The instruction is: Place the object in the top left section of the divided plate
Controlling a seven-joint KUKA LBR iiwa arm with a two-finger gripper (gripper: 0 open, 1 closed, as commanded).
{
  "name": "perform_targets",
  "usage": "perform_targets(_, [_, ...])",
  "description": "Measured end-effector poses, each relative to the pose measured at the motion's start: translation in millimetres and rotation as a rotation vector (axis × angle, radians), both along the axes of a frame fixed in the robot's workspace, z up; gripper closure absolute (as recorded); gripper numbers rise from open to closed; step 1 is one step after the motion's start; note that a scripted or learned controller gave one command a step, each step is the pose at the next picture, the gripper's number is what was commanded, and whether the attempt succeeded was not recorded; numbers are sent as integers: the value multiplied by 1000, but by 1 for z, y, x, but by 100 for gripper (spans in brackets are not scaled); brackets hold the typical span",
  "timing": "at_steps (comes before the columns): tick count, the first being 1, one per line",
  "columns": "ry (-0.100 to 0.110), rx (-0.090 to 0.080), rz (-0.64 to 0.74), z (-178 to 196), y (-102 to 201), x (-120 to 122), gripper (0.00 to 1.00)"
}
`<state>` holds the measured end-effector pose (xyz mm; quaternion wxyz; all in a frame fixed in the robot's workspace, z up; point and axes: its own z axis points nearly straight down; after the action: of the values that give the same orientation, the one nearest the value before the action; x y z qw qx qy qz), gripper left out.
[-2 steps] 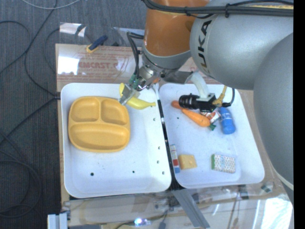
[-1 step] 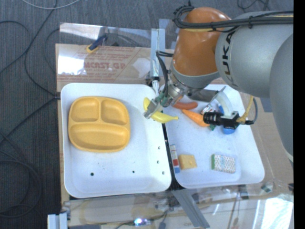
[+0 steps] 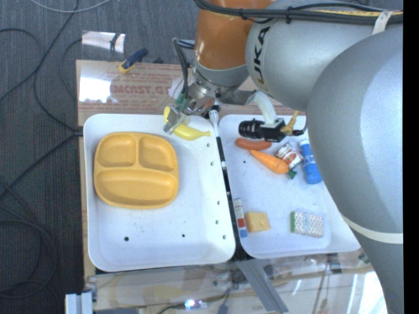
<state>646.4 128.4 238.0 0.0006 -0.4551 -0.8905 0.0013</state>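
The task is not yet done: all three sections of the divided plate (image 3: 136, 170) hold nothing. The plate sits in the left bin (image 3: 190, 237), its two small sections toward the far side and the long one nearer the camera. The object looks to be the yellow banana (image 3: 190, 133), which lies on the bin floor just beside the plate's upper right corner, near the far rim. The end effector (image 3: 178, 113) hangs right over the banana's left end; whether its fingers are spread or closed, and whether they grip the fruit, I cannot tell from this angle. What is left, by my judgement, is a secure grasp, a lift, a short carry leftward over the plate, and a release into the far left section.

The plate is matte yellow-orange plastic with rounded corners and raised ridges between the sections. The banana is small, curved, smooth and glossy, likely a toy. The bins are shallow white trays with a speckled surface. The right bin (image 3: 275, 244) holds an orange carrot (image 3: 272, 161), a blue bottle (image 3: 310, 167), a yellow block (image 3: 258, 222) and a patterned sponge (image 3: 307, 224).
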Motion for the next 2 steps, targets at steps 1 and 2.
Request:
perform_targets(1, [-1, -2, -23, -22, -33, -8, 100])
perform_targets(2, [-2, 1, -161, -3, -2, 8, 100])
